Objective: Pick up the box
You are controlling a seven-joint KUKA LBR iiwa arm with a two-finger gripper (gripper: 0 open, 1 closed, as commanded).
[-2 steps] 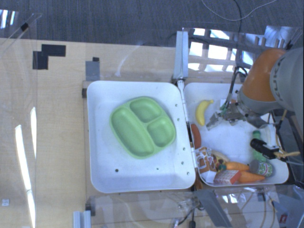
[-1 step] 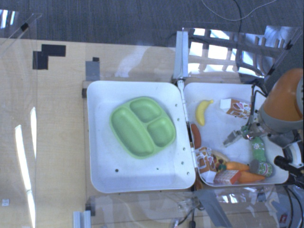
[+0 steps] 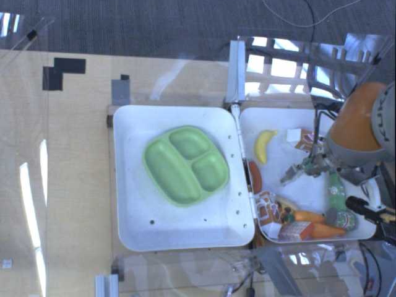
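Claw (image 3: pixel 297 171) of mine hangs over the right white bin (image 3: pixel 272 121), fingers spread and grasping nothing. Nearby lies a small white-and-brown cardboard box (image 3: pixel 301 138), beside a yellow banana (image 3: pixel 265 145).

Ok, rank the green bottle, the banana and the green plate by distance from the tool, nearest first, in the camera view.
Measured from the tool in the right bin:
1. Green bottle, just to its right.
2. Banana, up and left, same bin.
3. Green plate, over in the left bin.

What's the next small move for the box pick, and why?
Probably shift the claw toward the near corner and lower it over the box: the claw hangs over bare bin floor by the green bottle, nothing between its fingers.
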